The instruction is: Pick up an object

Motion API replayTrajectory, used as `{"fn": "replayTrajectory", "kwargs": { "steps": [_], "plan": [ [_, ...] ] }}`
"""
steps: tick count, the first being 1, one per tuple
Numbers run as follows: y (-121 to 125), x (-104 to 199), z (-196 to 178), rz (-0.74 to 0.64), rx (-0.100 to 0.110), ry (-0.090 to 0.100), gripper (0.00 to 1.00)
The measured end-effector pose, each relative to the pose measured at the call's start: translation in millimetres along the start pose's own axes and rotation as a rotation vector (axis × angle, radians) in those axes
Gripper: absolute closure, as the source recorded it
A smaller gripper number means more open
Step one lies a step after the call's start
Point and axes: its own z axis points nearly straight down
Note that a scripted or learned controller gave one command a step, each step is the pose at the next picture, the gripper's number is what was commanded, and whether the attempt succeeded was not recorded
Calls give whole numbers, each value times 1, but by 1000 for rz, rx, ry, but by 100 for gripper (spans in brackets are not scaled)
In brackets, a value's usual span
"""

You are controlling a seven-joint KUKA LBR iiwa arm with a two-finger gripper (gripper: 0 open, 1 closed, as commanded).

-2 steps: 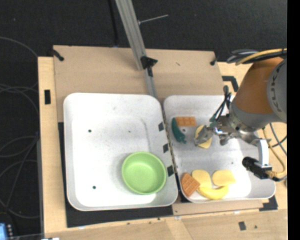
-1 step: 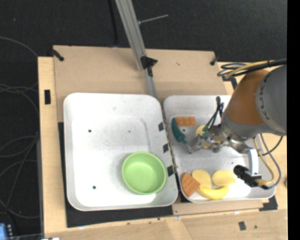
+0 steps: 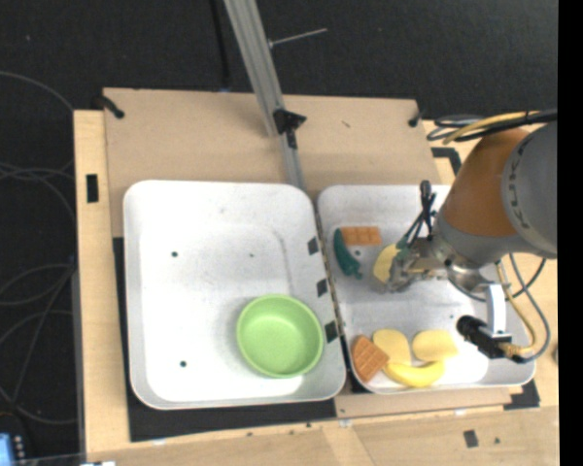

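My gripper reaches into the right bin from the right and hangs over a small yellow object near the bin's middle. The yellow piece sits right at the fingertips; I cannot tell if it is between them. Just to the left lie an orange block and a dark green toy. Along the bin's front edge rest a waffle-like orange piece, a yellow banana and two pale yellow lumps.
The left bin holds a light green bowl at its front right. A metal pole slants across the back of the bench. Black cables hang by the wrist, and a black fitting juts out at the right.
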Motion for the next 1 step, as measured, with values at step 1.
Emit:
{"fn": "replayTrajectory", "kwargs": {
  "steps": [1],
  "plan": [
    [6,10,-54,-12,-5,-1,100]
  ]
}}
